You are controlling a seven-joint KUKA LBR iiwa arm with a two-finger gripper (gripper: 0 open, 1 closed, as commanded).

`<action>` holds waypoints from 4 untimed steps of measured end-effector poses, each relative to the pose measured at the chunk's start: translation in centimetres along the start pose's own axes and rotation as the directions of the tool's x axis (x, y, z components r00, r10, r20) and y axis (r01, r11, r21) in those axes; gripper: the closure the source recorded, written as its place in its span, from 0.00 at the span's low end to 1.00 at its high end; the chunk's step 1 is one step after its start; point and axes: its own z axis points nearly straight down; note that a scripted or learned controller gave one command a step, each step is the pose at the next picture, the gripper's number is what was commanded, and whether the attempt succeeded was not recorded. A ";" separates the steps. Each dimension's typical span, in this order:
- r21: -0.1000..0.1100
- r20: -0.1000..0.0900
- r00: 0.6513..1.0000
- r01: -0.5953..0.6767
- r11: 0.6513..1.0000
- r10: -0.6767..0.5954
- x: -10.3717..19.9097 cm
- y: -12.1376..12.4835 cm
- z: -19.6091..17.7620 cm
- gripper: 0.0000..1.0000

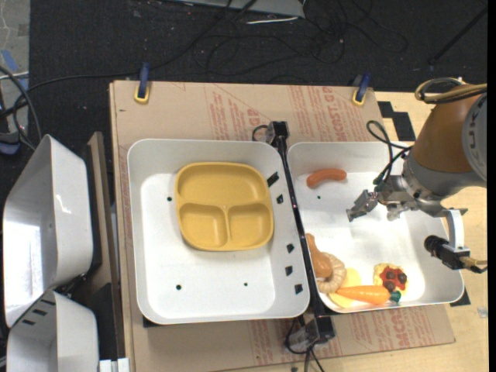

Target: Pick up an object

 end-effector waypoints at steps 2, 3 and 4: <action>-0.012 0.004 1.000 -0.001 1.000 0.001 -0.8 -0.4 -6.9 1.00; -0.012 0.004 1.000 0.004 1.000 -0.004 -0.8 -0.3 -11.7 1.00; -0.005 -0.001 1.000 0.008 1.000 -0.008 3.6 -1.7 -12.0 1.00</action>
